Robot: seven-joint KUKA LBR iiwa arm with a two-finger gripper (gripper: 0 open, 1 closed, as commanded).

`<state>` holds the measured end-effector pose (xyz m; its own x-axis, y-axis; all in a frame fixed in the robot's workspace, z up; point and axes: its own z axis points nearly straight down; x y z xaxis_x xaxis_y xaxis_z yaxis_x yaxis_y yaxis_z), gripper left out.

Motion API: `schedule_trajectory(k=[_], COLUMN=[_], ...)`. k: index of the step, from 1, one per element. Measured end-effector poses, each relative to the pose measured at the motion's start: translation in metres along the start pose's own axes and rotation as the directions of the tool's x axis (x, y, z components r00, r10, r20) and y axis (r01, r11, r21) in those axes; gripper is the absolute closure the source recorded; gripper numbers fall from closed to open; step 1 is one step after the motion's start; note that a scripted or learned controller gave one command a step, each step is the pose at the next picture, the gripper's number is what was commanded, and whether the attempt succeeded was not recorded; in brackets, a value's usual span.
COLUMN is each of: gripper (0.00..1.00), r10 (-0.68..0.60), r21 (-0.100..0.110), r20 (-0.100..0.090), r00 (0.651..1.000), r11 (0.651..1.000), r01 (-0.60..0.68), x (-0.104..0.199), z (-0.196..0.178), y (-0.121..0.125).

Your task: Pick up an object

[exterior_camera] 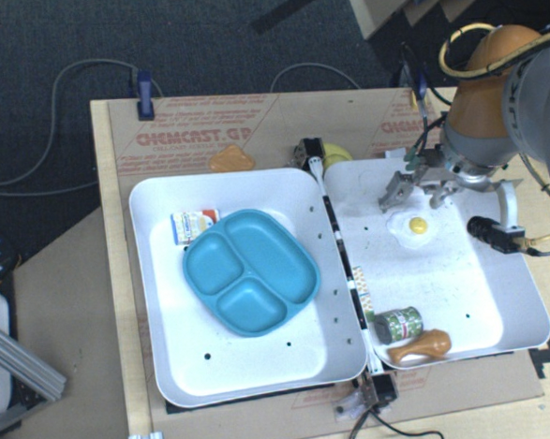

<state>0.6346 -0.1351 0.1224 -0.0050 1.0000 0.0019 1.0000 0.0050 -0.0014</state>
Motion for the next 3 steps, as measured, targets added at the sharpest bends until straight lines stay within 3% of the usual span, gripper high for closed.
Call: schedule_trajectory(k=[1, 2, 3], gripper=[0.0, 0.0, 0.0], r10=[0.009, 0.003, 0.008], r21=[-0.005, 0.002, -0.009], r20=[0.006, 0.001, 0.007], r00=[1.0, 1.0, 1.0], r11=[1.0, 1.0, 1.0], r01=[-0.009, -0.003, -0.008], x=[-0.066, -0.032, -0.078], z=[-0.014, 0.012, -0.04], y=[-0.008, -0.016, -0.009])
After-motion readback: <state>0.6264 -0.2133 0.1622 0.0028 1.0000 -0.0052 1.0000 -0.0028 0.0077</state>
